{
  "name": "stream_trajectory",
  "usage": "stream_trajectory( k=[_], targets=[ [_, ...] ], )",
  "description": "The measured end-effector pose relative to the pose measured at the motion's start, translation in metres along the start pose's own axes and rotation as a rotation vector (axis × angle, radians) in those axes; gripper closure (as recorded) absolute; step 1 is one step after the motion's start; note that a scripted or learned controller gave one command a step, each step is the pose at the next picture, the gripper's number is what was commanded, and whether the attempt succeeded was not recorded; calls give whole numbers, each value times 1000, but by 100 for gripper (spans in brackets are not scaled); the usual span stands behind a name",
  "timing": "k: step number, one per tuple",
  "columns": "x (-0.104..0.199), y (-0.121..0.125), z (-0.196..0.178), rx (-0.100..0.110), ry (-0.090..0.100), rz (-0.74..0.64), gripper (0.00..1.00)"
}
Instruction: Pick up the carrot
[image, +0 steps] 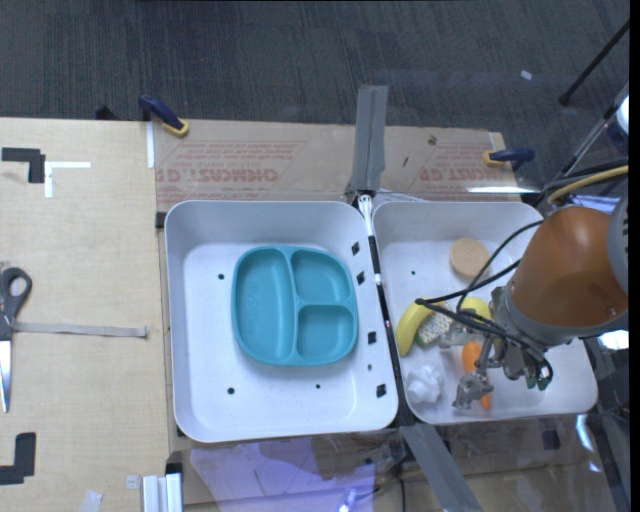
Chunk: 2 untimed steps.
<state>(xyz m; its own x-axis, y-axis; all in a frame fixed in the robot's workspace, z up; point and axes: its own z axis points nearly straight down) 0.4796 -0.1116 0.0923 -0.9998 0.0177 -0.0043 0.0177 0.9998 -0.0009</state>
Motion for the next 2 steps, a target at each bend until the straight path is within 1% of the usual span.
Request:
stream_trajectory(
  k=[1, 2],
  targets=[
    [-3, 1, -10, 1, -4, -4, 100],
    [-2, -16, -109, 2, -7, -153, 100]
  ],
)
